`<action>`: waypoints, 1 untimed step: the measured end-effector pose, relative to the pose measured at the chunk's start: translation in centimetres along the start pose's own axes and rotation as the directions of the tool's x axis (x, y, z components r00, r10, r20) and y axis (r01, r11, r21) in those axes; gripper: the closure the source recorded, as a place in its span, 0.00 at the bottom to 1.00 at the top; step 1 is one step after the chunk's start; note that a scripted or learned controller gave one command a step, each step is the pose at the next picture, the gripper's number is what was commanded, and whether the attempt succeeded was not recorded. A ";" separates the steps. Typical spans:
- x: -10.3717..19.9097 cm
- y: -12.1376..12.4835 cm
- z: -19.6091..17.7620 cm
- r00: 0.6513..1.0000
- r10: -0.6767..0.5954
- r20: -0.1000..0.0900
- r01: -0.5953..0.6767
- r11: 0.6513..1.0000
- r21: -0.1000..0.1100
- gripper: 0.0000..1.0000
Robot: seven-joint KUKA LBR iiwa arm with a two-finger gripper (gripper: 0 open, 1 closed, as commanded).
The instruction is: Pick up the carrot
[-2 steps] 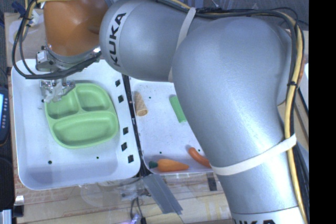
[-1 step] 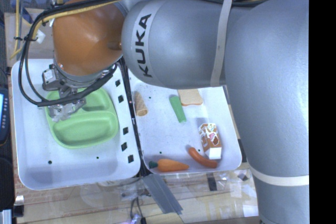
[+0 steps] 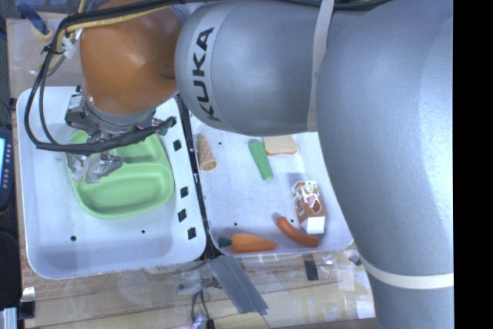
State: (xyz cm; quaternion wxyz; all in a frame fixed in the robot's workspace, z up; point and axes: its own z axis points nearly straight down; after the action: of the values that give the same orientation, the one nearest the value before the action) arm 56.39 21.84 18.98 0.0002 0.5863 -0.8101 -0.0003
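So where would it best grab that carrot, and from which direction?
Probably across the thick orange middle of the carrot, coming straight down from above. It lies flat and lengthwise near the right bin's front wall, so fingers should close across its narrow width, clear of the sausage.

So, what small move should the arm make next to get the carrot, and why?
Probably it should travel toward the near edge of the right bin. The end effector hangs over the green tray in the left bin, while the carrot lies in the right bin's near-left corner, beside the divider. It is not above the carrot yet.
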 end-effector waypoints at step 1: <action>1.4 2.4 -6.9 0.900 -0.436 0.002 0.436 0.900 0.006 1.00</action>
State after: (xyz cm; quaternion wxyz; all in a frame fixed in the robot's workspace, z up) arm 53.65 21.23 25.92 -0.0026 0.7528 -0.6583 0.0008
